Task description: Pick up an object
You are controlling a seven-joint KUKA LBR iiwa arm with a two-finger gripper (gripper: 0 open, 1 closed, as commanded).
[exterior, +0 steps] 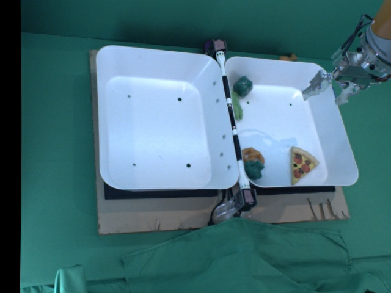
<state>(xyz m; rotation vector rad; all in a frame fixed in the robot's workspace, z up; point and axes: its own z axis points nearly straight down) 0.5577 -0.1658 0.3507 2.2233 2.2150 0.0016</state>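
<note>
Green cloth (244,255) front | cardboard (153,215) under bins (159,118) | tool (330,87) spread wide, empty

**What sits on my bench**

Below me two white bins lie side by side, the left bin (116,66) touching the right bin (333,145), with a black-and-white striped rod (229,112) along their seam. Both rest on a black mat (159,193) over cardboard (153,221). A rumpled green cloth (244,255) overlaps the cardboard's near edge.

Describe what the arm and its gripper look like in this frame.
The gripper is bare silver-grey metal with two slim fingers below a blocky, angular body. A dark cable loops along its left side. Above it sits a pale grey wrist section, then the orange band.
</note>
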